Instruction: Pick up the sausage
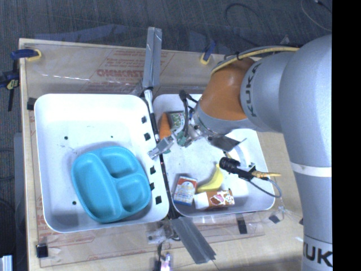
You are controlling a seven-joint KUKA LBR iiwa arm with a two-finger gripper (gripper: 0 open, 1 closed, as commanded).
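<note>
The sausage (163,127) is a short orange-brown piece that lies at the far left of the right bin (260,151), against the wall between the two bins. My gripper (162,146) reaches down from the orange-banded wrist to that same wall, just in front of the sausage and very close to it. The wrist and the gripper body cover the sausage's right side. Nothing shows as lifted off the bin floor.
A yellow banana (211,179), a small carton (185,189) and a red-brown packet (215,198) lie at the front of the right bin. A blue divided plate (111,181) sits in the left bin (62,123). A black cable (248,173) hangs over the right bin.
</note>
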